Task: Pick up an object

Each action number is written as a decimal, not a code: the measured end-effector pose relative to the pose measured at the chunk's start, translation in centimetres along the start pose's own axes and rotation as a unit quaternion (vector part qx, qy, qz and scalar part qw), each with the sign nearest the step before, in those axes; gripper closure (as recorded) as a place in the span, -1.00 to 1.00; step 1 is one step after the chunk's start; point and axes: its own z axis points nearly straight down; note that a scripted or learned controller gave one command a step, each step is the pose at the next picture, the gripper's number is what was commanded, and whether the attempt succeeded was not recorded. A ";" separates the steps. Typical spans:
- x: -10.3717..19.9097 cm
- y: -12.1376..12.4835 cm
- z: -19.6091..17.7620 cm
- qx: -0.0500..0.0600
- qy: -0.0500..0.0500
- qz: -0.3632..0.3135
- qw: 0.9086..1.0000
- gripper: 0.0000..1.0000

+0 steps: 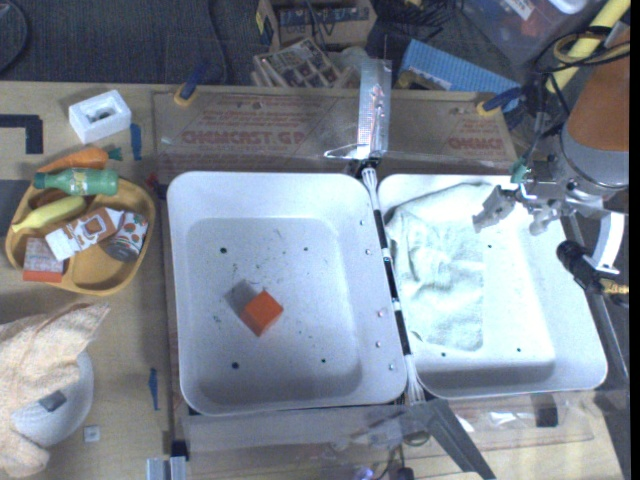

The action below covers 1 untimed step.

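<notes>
Red lettering on the clear panel [270,133] behind the bins is too faint to read. The pincer [512,211] hangs with fingers apart over the white cloth [445,273] in the right bin [580,358]. The orange block [263,312] lies well off to its left, lower down, in the left bin [190,268].

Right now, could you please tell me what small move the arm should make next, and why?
Probably travel left toward the small orange cube lying in the left white bin. The gripper hangs over the right white bin, where a crumpled white cloth lies, well away from the cube.
</notes>
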 end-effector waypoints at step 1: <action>-0.7 3.5 4.1 0.000 0.000 0.055 0.999 -1.00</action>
